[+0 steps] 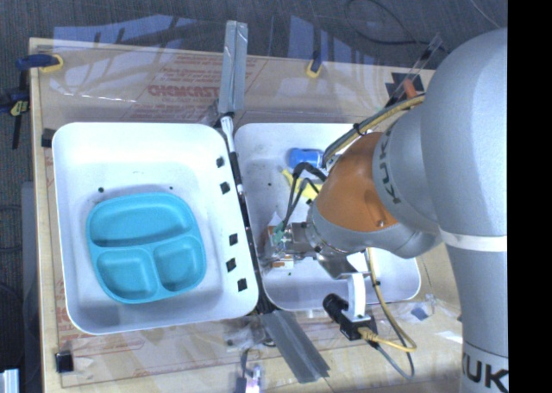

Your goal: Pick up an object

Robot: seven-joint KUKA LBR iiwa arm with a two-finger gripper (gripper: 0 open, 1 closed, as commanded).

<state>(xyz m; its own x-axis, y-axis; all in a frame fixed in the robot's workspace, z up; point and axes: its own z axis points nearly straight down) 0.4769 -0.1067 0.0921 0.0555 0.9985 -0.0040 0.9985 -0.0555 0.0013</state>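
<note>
My gripper [281, 249] is down inside the right bin [259, 154], close to its left wall, and the grey wrist with its orange band [349, 197] covers most of that bin. A small blue object [304, 159] lies at the back of the right bin, just beyond the wrist, with a bit of yellow [290, 177] beside it. Whatever lies under the gripper is hidden by the arm. A light blue divided plate [145, 246] rests in the left bin [78, 146].
A raised divider with black clips [235, 210] separates the two bins. A metal bar [233, 64] stands at the back between them. Cables [384, 331] loop off the arm over the right bin's front edge. Clamps sit at the bench's left edge [34, 62].
</note>
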